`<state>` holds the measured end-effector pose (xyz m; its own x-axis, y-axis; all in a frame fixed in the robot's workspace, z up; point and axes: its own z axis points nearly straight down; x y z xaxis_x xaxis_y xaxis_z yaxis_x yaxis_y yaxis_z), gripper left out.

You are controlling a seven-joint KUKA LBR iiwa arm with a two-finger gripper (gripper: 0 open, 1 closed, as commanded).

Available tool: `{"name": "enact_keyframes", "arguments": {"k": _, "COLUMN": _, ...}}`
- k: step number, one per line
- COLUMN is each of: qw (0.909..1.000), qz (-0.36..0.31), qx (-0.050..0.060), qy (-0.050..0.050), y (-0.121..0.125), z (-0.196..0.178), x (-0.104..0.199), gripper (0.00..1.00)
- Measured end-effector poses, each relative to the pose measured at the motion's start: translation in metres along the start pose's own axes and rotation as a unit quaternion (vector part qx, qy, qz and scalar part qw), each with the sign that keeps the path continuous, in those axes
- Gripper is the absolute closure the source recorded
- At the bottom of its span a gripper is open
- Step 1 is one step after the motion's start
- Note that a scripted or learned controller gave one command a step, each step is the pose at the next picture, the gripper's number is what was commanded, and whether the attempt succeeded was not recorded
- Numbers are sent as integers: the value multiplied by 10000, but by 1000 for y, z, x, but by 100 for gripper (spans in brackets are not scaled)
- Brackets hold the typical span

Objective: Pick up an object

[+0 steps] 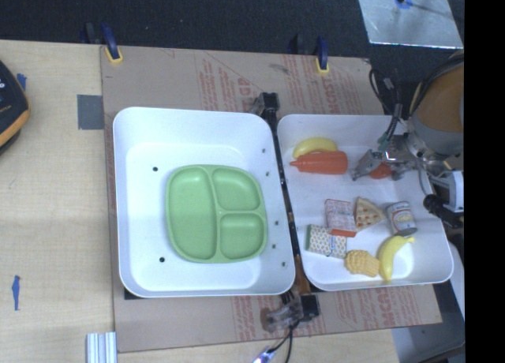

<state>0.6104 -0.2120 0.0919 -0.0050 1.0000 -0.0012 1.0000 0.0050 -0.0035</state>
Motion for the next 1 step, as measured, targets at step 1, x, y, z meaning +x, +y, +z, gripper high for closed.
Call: {"name": "enact_keyframes", "arguments": {"k": 1, "qw": 10000, "qz": 4, "qx": -9, "qy": 9, "y": 46, "z": -1, "x": 0, "gripper": 0}}
